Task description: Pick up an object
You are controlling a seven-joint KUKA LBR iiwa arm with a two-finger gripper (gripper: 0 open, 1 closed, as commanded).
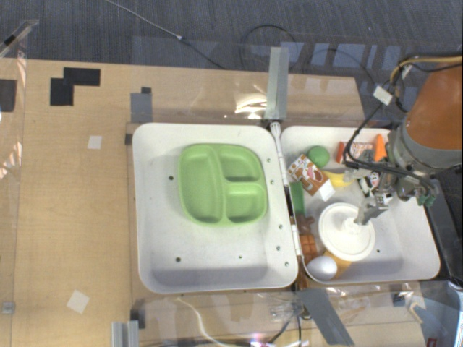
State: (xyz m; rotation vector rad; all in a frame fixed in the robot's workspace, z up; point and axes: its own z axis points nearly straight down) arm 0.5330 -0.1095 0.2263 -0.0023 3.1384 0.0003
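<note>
- Wooden table [72, 215] carries two white bins side by side.
- Left bin [155, 259] holds a green divided plate [221, 183].
- Right bin [412, 255], near the table's right edge, holds a white bowl [347, 231], green ball [317, 155] and snack packet [307, 173].
- Claw [364, 218] hangs over the bowl; whether it is spread or pinching cannot be told.

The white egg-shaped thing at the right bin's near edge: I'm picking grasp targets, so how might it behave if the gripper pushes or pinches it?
The white egg-shaped thing looks smooth and rounded, so it would probably roll or squirt out of a pinch. It sits wedged against the right bin's near wall and an orange item, which may hinder finger access. It is likely light.
</note>
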